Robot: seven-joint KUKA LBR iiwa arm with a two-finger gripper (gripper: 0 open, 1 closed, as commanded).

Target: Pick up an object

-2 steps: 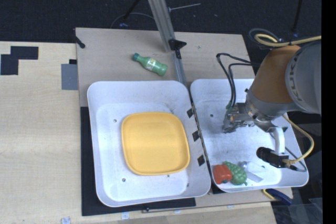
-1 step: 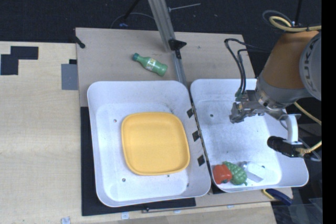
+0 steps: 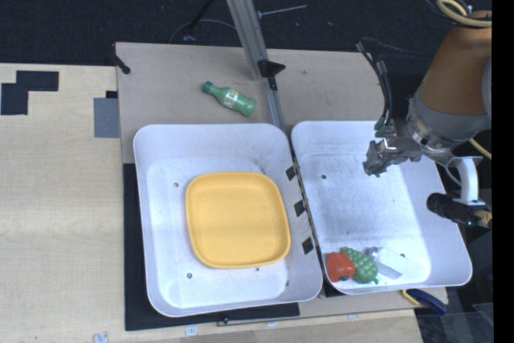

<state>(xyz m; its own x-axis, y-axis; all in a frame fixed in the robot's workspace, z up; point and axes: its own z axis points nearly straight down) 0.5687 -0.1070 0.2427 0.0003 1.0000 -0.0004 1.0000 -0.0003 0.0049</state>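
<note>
Nearest the camera, in the near corner of the right bin (image 3: 450,265): 1 cluster of small items, comprising 1 red-orange piece (image 3: 339,266), 1 green knobbly piece (image 3: 363,267) touching it, and 1 pale flat scrap (image 3: 390,266) just to their right; exact identities too small to tell. Left bin (image 3: 157,173): 1 yellow square plate (image 3: 237,218), lying flat near the centre, apart from all walls. Bench (image 3: 161,76) beyond the bins: 1 green bottle (image 3: 230,98) on its side, outside both bins, and 1 aluminium rail (image 3: 249,20) slanting toward the far edge. Arm: 1, grey with orange band, entering from the right; its gripper (image 3: 376,163) hangs over the far part of the right bin, well apart from the cluster, with nothing visibly between its fingers; how far it is open cannot be told at this size. Task status, judged: no object picked up yet; the likeliest candidates are the cluster items in the near corner. Risks, judged: the 3 pieces lie touching and close to the bin wall, so a descent could strike the wall, catch 2 pieces at once, or nudge them aside; the flat scrap offers little to pinch; a descent from the present position would close on bare bin floor. Totals: 2 bins, 1 plate, 1 bottle, 3 small items.
</note>
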